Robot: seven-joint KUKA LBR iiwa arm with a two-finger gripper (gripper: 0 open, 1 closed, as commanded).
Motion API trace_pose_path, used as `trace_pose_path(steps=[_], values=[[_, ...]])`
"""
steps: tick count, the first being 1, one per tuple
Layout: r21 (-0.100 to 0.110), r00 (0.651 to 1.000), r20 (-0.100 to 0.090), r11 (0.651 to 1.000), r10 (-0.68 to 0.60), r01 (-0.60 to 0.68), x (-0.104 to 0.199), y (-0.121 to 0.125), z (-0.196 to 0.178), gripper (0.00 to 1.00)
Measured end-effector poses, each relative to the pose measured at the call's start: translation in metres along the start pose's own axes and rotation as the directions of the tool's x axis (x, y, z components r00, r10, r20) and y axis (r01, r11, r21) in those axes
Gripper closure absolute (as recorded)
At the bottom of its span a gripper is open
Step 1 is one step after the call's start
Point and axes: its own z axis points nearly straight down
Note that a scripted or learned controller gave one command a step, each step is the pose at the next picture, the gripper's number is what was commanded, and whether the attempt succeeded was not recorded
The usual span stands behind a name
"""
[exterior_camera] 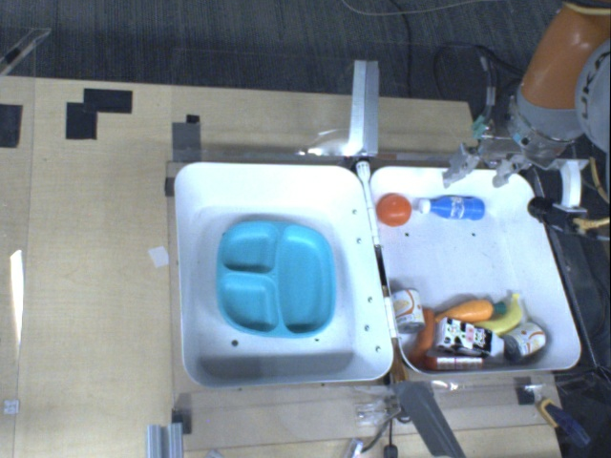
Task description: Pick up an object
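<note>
While the arm (563, 55) reaches in from the right, we see its gripper (483, 163) poised over the far edge of the right bin (477, 265), its 2 fingers spread apart and clasping nothing. Just near of it lies a blue bottle (454, 207) on its side, with an orange ball (393, 209) touching or almost touching its left end; we judge these 2 the likeliest targets, since they sit apart from the rest with bare floor around them. Everything else in that bin is heaped in the near corner: a carrot-like orange piece (466, 310), a yellow banana (508, 315), a patterned box (464, 335), a small can (408, 305) against the left wall, a dark marker (454, 360) and a round thing (528, 341) we cannot identify. Such crowding would make a clean grip harder, in our view. On the left, the other bin (196, 256) holds a blue divided plate (277, 277), lying flat and well apart from the gripper. Nothing is lifted yet.
</note>
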Motion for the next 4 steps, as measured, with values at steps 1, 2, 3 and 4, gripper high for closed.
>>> trace_pose_path(steps=[1,2,3,4], values=[[-0.018,0.996,0.005,0.996,-0.087,0.087,-0.04,0.0,0.088,0.0],[-0.032,0.996,0.01,0.995,-0.091,0.091,-0.041,0.005,0.069,1.0],[-0.026,0.959,0.007,0.958,-0.285,0.285,-0.061,-0.007,0.079,1.0],[-0.003,0.967,0.0,0.967,-0.254,0.254,-0.006,-0.027,-0.015,1.0]])
